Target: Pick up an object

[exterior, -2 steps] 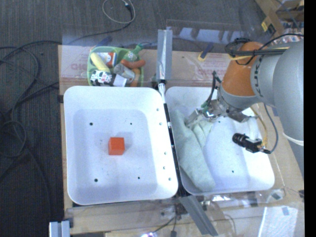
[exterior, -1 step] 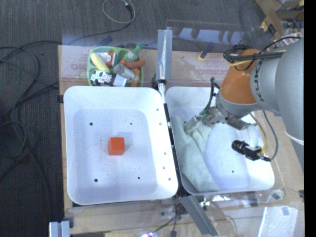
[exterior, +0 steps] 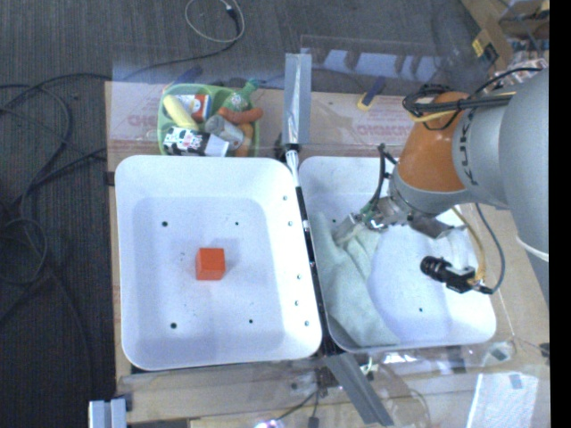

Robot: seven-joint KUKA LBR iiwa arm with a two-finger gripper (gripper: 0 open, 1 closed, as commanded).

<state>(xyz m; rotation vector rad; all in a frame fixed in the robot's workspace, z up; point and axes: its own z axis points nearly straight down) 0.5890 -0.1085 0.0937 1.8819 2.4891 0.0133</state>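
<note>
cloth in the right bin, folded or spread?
Neither neatly: the cloth lies crumpled and bunched along the right bin's left side, with the gripper at its top edge.

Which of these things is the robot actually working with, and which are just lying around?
Part of the job: orange block in the left bin; pale cloth in the right bin; gripper.

Lying about: green basket of toys; floor cables.

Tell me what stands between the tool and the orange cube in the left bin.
The tool is over a pale cloth in the right bin. The orange cube sits alone in the left bin. Only the two bins' adjoining rims lie between them.
</note>
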